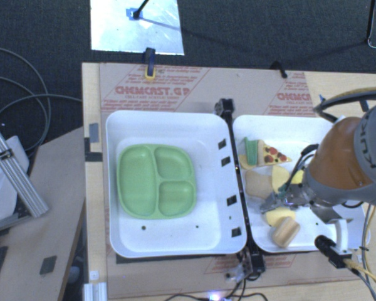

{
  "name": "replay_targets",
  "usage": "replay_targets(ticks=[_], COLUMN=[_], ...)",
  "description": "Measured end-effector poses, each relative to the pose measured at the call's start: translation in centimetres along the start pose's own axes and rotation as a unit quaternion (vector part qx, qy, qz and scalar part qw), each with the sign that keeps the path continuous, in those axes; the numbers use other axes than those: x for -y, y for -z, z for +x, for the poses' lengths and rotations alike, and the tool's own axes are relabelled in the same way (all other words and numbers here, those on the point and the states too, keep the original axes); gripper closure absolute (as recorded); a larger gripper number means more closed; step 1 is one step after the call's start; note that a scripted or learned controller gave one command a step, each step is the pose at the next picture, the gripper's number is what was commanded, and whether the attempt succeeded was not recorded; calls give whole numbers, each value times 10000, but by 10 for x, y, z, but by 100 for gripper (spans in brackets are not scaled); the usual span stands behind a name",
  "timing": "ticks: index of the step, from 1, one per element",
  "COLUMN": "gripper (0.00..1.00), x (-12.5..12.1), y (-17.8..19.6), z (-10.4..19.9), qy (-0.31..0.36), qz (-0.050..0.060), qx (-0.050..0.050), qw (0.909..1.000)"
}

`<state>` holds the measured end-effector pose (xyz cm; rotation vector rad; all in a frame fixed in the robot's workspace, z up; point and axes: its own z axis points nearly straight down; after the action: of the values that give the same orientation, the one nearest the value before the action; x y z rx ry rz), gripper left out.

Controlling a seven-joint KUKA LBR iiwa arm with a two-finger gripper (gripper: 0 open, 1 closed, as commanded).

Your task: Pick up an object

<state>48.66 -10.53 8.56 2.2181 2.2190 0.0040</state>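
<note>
bench w/ 2 white bins | green tray in L bin | hand over R-bin food, grip state unclear

**Crowded right bin, roomier left bin**

We see the right bin packed along its left half: a pizza slice, pale food pieces and a tan cylinder lie close together, with the arm above. In the left bin, a green tray fills the middle, with bare floor around it.
</note>
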Motion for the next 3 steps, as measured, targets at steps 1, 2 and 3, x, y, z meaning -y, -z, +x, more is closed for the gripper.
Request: replay_targets(ticks=[1, 2, 3], gripper=[0, 0, 0], x=[-29, 2, -45], y=[105, 32, 29], z=[73, 16, 17], qy=[68, -25, 24], qz=[-46, 48, -2], qx=[-16, -4, 0], qw=[10000, 10000, 10000])
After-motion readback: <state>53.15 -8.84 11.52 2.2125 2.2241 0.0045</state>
